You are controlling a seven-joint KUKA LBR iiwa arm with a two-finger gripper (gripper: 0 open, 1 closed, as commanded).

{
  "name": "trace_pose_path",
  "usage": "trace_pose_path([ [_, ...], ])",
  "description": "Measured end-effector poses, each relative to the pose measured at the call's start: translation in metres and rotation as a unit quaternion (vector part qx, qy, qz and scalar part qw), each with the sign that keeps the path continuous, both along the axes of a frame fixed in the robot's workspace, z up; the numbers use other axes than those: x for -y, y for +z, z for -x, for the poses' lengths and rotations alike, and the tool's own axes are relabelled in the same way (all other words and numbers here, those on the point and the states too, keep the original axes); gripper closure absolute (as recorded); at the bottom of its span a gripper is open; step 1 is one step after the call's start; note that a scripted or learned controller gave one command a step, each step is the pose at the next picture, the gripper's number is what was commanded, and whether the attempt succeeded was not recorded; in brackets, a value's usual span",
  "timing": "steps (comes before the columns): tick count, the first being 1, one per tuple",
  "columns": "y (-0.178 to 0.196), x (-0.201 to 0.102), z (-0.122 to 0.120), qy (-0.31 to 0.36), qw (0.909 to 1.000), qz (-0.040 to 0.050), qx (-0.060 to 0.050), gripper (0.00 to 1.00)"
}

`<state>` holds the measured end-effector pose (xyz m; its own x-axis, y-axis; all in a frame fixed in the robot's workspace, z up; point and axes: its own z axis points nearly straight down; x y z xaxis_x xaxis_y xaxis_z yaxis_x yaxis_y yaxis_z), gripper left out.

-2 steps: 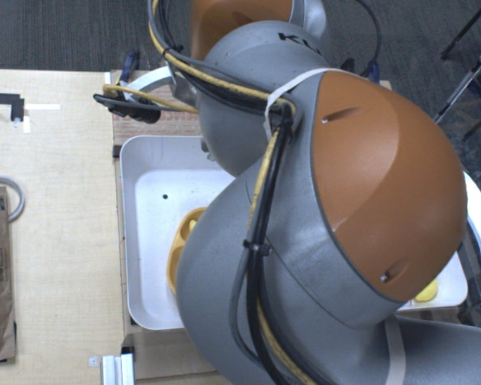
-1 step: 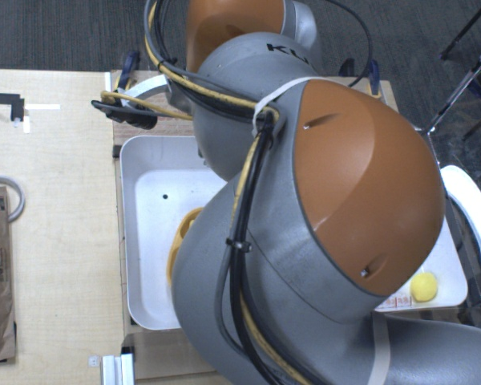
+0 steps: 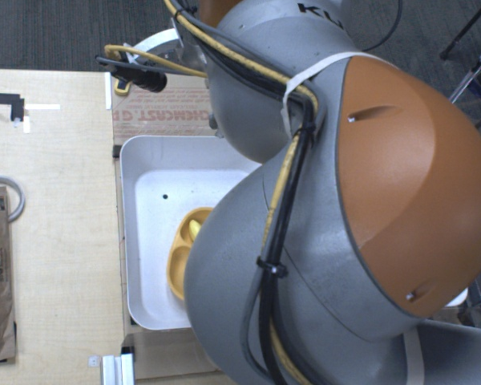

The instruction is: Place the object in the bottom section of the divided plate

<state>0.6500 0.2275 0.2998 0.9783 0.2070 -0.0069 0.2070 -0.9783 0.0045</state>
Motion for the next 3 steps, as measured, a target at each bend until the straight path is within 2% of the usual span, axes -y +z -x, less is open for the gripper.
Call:
trace_pose_path([
  [1,-0.141,0.0,0.009,0.009,1.0,0.0004,-0.002,1.0],
  [2,-0.026,0.0,0.005,-0.003,1.0,0.0005,0.0,1.0],
  [3,-0.121,0.001,-0.001,-0.003,1.0,0.0004,-0.002,1.0],
])
